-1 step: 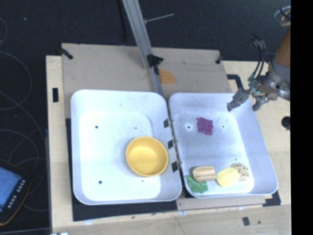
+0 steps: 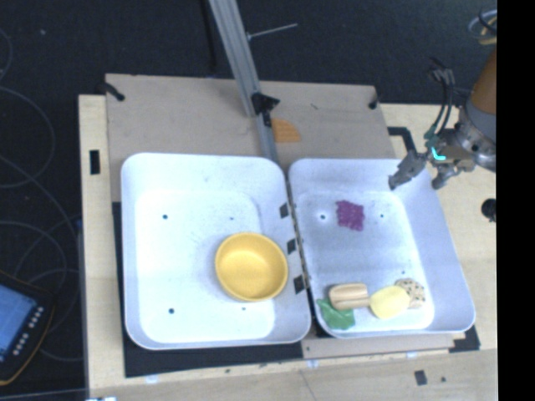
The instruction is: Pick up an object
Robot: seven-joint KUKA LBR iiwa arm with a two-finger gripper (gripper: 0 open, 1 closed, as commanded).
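My gripper (image 2: 420, 176) hangs over the far right rim of the right bin (image 2: 435, 224), its two fingers spread apart and open with nothing between them. Below and left of it a small purple object (image 2: 350, 215) lies on the bin floor. Along the near edge of the same bin sit a tan cylinder (image 2: 349, 296), a yellow lump (image 2: 389, 302), a speckled beige piece (image 2: 411, 290) and a green scrap (image 2: 335, 314). A yellow bowl (image 2: 250, 266) rests in the left bin (image 2: 167, 224).
A grey metal post (image 2: 238, 57) slants up from between the bins at the back. A divider with black clips (image 2: 292, 249) separates the bins. Cables and a tablet (image 2: 17, 324) lie off the bench at left.
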